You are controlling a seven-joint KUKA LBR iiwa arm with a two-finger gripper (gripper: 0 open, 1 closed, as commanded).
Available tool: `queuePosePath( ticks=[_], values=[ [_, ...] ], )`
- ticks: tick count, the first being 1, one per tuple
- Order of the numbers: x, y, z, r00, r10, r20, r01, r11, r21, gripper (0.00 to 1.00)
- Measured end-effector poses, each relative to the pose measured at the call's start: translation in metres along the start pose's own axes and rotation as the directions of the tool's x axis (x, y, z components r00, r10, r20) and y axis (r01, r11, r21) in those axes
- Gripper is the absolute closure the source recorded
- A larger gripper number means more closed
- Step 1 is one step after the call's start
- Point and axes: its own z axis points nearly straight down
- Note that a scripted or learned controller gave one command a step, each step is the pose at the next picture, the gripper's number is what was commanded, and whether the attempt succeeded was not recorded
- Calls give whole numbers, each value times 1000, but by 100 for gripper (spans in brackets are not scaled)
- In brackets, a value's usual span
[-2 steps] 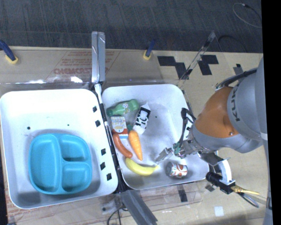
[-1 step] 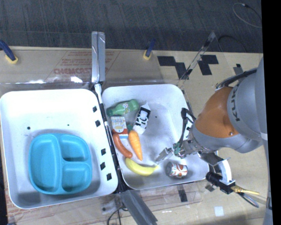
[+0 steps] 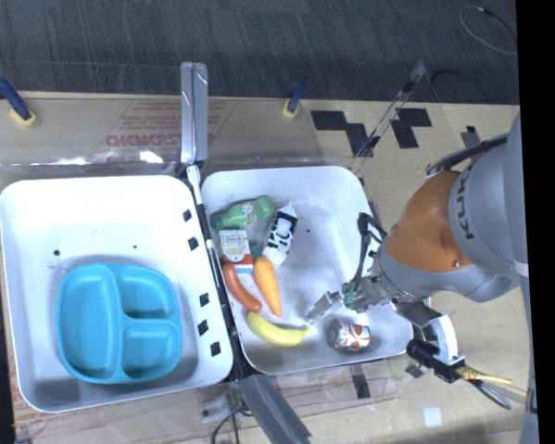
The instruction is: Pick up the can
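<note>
The can is small and silvery with red and orange print. It lies on its side near the front edge of the right bin. My gripper hangs just above and slightly left of the can, reaching in from the right under the orange-banded wrist. The can lies apart from the gripper on the bin floor and nothing is held.
In the right bin's left half lie a yellow banana, a carrot, a reddish sausage, a green pouch and a black-and-white carton. The left bin holds a blue divided tray.
</note>
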Motion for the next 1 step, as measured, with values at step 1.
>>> queuePosePath(
  ticks=[1],
  values=[
    [0, 0, 0, 1000, 0, 0, 0, 1000, 0, 0]
  ],
)
